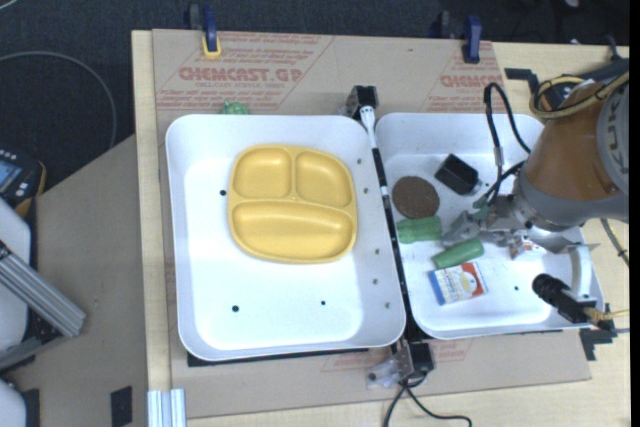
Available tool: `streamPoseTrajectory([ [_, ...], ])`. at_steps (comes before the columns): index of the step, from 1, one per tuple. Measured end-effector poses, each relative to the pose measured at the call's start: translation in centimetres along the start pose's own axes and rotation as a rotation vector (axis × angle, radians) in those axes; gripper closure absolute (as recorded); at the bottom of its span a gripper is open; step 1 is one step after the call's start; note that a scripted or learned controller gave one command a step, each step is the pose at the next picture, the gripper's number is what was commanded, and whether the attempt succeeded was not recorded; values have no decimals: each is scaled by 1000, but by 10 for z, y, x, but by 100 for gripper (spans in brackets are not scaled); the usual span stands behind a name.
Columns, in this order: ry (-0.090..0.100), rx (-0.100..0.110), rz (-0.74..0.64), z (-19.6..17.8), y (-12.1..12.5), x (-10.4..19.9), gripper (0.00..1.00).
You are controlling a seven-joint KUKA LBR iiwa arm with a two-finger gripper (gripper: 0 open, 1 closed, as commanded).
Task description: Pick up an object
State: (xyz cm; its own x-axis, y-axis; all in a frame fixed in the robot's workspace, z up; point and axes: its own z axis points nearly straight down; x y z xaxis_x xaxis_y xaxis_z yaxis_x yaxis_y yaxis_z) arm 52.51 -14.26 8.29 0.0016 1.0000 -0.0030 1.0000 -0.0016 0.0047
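The arm (575, 165) is the closest thing to my camera, big and grey with its orange band, and it reaches down into the right bin (500, 320). I see the gripper (490, 235) low over the toys, but the arm hides too much, so I cannot tell if it is wide, narrow or holding something. Right by it lies a green stick (458, 253), touching or almost touching. Just beside that is a green block (418, 229), a brown disc (414, 197) and a small blue and red card (458, 284). A black box (457, 174) sits farther back. The yellow plate (293, 203) rests in the left bin (200, 245). I think nothing is lifted yet, so the grab and the lift are left.
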Motion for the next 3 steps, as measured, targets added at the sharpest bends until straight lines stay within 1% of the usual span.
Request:
streamPoseTrajectory([
  [1, 1, 0, 0, -12, -2, 2, 100],
  [2, -1, -2, 1, -22, -1, 2, 100],
  [3, 3, 6, 2, -18, -20, -44, 100],
])
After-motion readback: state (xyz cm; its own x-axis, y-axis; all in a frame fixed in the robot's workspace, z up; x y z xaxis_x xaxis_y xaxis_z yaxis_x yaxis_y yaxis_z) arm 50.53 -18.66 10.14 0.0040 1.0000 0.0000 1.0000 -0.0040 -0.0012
